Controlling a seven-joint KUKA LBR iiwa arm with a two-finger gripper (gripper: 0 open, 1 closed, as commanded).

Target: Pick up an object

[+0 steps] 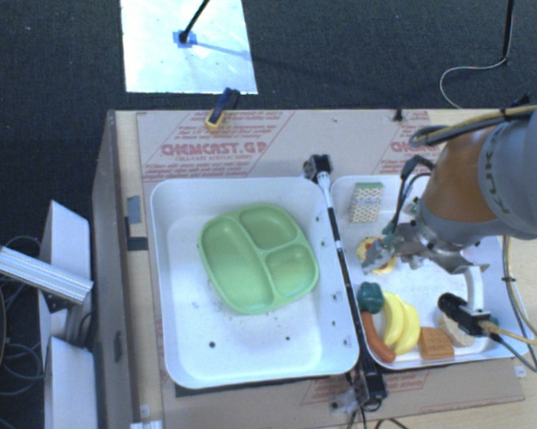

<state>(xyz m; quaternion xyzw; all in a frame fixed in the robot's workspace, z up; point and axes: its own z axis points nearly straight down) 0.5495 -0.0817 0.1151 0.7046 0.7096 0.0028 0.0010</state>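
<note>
Arm (pixel 489 177) reaches over right bin (pixel 494 284) beside the surface's right edge. Left bin (pixel 183 284) carries green divided plate (pixel 257 257). Along the right bin's near wall: banana (pixel 399 323), carrot (pixel 373 325), brown block (pixel 435 343); patterned box (pixel 367 201) in its far left corner. End effector (pixel 381 256) sits over a yellow item; whether clenched or released, cannot tell.

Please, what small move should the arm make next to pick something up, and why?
Probably lower the pincer straight down a little. It sits over a yellow and red toy near the left wall of the right bin, and nothing shows between its fingers yet. The banana and carrot lie nearer the front, apart from it, so a short descent looks safe.
</note>
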